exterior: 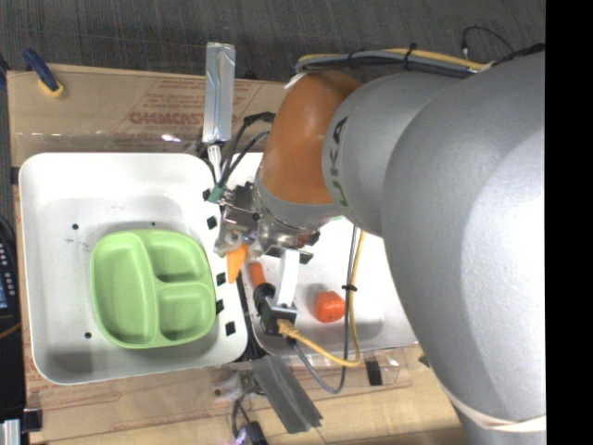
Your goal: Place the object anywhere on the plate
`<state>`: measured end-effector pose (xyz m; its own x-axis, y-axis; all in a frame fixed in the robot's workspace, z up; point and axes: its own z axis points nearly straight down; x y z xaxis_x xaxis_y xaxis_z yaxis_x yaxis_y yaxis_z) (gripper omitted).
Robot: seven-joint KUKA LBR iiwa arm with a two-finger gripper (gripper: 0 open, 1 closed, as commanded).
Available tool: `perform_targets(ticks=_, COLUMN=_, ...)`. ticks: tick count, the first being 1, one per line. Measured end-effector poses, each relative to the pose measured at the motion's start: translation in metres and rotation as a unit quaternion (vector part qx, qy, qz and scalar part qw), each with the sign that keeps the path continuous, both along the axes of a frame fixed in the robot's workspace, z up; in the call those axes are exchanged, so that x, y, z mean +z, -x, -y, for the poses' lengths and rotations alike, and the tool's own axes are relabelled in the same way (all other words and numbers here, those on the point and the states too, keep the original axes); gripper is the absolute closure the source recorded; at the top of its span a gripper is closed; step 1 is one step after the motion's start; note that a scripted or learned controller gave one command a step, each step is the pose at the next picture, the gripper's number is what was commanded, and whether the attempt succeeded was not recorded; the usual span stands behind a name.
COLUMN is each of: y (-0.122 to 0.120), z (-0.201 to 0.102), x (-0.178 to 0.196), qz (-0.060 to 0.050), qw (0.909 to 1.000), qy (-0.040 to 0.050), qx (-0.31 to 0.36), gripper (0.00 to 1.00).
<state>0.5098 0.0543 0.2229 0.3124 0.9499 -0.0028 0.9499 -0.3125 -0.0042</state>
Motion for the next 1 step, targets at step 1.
perform_targets(ticks=1, y=0.0000, z=0.0002, x=0.0000, qz=0.000, qw=1.0000, qy=0.0001, qx=0.000, gripper=0.00)
